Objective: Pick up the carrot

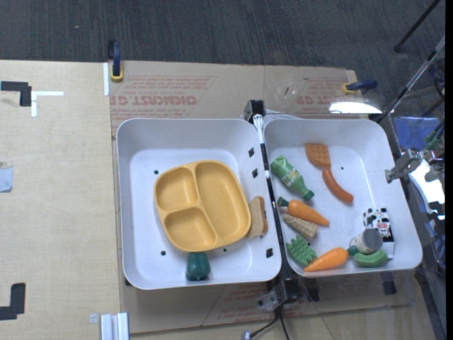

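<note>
The pale wooden bench (56,211) carries a sheet of brown printed cardboard (184,94), and on that sit the two shallow white plastic bins, side by side and touching along their inner walls. The left bin (134,211) holds a yellow three-compartment plastic plate (202,205) lying flat near its middle, a tan slice of toy bread (257,217) propped against the plate's right rim, and a dark green toy pepper (197,266) just below the plate near the front wall. The right bin (393,190) is more crowded: a green toy bottle (291,178) lies tilted near the dividing wall, an orange waffle-shaped piece (318,154) and a reddish sausage (337,185) sit toward the back, a small black-and-white carton (379,223) stands by the right wall, and a green bumpy vegetable (301,250) rests at the front. Two orange carrots lie here: one with a green tip (307,212) near the centre, touching a tan wedge-shaped piece (300,225), and a second (328,260) along the front wall beside a curved green piece (371,258). At the right edge a bit of grey metal arm hardware (405,163) hangs over the right bin's rim; I cannot tell the end effector's state from it. Both carrots rest untouched, so the approach, grasp and lift all appear still ahead.
</note>
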Available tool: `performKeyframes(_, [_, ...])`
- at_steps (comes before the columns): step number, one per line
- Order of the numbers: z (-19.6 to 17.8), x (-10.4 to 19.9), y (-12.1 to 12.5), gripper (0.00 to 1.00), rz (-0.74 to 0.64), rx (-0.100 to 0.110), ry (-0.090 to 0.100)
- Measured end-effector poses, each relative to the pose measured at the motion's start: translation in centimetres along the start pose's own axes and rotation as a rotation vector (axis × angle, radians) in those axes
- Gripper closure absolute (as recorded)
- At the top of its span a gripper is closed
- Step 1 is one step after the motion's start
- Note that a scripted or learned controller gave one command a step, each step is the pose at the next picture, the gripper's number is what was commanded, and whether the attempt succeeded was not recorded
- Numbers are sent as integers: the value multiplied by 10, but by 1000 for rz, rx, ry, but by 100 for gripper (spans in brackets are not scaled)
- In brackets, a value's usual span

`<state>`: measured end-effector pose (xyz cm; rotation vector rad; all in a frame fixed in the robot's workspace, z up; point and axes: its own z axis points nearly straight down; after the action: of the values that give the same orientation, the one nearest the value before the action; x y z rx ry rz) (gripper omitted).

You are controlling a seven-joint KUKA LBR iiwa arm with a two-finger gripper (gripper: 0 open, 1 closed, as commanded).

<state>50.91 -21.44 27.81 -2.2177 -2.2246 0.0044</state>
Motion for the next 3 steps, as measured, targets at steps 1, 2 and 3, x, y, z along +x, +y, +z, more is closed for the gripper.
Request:
performKeyframes(1, [26, 34, -25, 0, -286, -2, 0])
performKeyframes(2, [165, 73, -30, 0, -579, -2, 2])
performKeyframes(3, [187, 116, -12, 0, -490, 0, 3])
